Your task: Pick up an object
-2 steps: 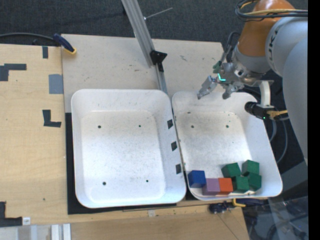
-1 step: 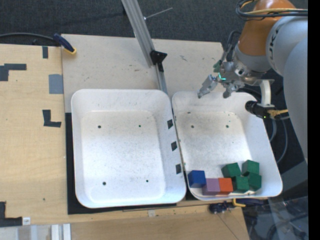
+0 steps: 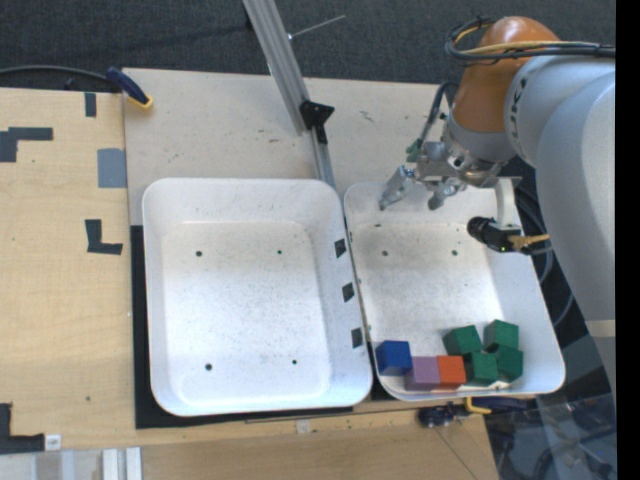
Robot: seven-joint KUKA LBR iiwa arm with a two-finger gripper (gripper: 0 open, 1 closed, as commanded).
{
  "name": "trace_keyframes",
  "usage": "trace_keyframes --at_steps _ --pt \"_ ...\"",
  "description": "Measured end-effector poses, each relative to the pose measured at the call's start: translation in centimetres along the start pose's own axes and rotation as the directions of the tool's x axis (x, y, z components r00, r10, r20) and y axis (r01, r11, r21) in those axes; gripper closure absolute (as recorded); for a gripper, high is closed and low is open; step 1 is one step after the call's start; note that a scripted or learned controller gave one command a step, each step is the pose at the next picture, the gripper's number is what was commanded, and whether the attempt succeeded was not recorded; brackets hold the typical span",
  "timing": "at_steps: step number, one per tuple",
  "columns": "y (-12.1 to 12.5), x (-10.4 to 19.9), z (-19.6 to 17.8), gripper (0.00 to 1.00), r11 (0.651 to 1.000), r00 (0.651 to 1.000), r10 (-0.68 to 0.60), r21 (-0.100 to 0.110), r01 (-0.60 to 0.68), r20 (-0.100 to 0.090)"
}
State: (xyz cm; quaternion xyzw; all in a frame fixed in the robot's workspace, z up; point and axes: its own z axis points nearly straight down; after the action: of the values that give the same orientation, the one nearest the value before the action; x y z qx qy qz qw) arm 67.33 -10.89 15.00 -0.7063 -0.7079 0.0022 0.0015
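The arm reaches in from the right, and its gripper [image 3: 412, 194] hangs above the far rim of the right bin [image 3: 430, 268], its two fingers spread apart with nothing between them. The things to be picked lie well away from it, crowded into the near corner of that same bin: a blue block [image 3: 394, 356] at the left of the cluster, a purple block [image 3: 426, 371] touching an orange block [image 3: 451, 369] beside it, and a huddle of green blocks [image 3: 486, 349] pressed against the bin's right-hand wall. The left bin [image 3: 245, 298] holds none of them. Judged from this, the task stands at its opening step: the approach is not yet made, and no block is held. The next move calls for carrying the gripper across the bin toward the near corner, choosing one block, and coming down with the fingers set on either side of it. The blue block looks the easiest choice, since its left and far sides are free, whereas the green ones sit tight together and close to the wall, leaving little room for a finger. No brand, label or readable writing can be made out on the blocks, the bins or the counter [image 3: 60, 228]; the dark marks on the counter's left part are plain shapes, not letters.
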Motion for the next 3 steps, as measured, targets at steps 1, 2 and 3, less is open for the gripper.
trace_keyframes --at_steps 1,2,3 --pt "-0.2 0.1 5.5 0.00 1.000 1.000 0.000 0.003 0.000 0.000" --pt "0.0 0.2 4.1 1.00 1.000 1.000 -0.001 -0.002 0.001 0.000" --pt "0.4 -0.2 -2.2 1.00 1.000 1.000 0.000 -0.011 0.000 0.000"
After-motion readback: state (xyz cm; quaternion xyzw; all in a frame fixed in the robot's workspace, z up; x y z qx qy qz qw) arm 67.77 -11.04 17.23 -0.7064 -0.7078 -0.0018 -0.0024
